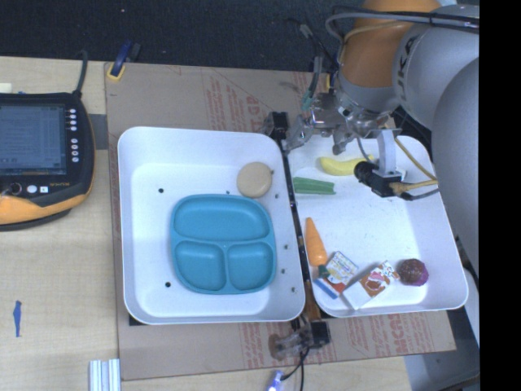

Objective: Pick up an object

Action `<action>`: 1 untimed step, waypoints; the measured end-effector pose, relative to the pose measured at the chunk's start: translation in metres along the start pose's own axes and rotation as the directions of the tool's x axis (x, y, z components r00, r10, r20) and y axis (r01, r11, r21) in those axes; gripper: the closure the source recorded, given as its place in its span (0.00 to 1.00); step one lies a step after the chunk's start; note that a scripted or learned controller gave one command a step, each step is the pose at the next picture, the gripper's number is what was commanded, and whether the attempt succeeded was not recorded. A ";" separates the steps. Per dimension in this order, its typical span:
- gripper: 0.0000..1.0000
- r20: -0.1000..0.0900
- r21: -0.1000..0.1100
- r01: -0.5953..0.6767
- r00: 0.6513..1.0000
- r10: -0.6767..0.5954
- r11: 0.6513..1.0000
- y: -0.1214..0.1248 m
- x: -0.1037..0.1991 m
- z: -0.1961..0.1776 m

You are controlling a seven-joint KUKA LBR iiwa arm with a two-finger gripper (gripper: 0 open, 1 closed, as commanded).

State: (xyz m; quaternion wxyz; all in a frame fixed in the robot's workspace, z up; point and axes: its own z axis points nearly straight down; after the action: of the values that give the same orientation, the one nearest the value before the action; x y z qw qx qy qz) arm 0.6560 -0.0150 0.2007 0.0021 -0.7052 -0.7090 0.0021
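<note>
The gripper (346, 141) hangs above the far part of the right bin (431, 243), just beside the banana (342, 166); whether it is clenched or released I cannot tell. From the banana, the green pod (314, 186) lies near on the left, and the carrot (315, 243), the small packets (358, 277) and the purple fruit (413, 272) lie nearer to the camera. In the left bin (138, 218) are a blue divided plate (222, 243) and a tan round piece (255, 179).

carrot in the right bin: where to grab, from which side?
Grip the carrot at mid-body, coming from straight above, fingers closing across its width. It lies flat, long axis running along the bin wall close beside it, so that finger probably has little room.
</note>
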 end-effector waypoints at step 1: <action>0.00 0.001 -0.005 -0.003 1.000 0.003 1.000 0.000 -0.044 -0.084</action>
State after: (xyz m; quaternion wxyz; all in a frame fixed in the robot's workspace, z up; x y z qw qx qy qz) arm 0.6565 -0.0594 0.2848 0.0002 -0.7061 -0.7081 0.0008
